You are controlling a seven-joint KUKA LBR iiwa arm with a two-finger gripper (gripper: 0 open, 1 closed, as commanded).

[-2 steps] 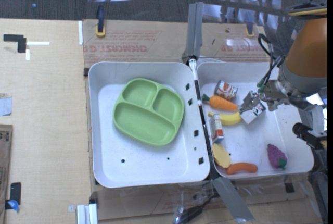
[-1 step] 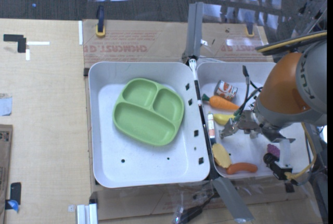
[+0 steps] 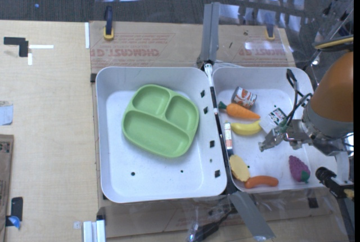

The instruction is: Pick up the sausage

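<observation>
— Over the right bin (image 3: 281,79), what is the gripper (image 3: 271,141) doing?
— Hovering, its fingers spreading apart, gripping nothing.
— And the sausage (image 3: 261,182)?
— Lying by the front wall, beside the yellow piece (image 3: 239,168).

bright, even light; slight softness

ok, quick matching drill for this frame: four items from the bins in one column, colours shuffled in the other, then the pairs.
Things
1. sausage
2. divided plate
3. banana
4. grapes

Colours
A. purple
B. orange-red
C. light green
D. yellow

Pairs: 1-B, 2-C, 3-D, 4-A
</observation>
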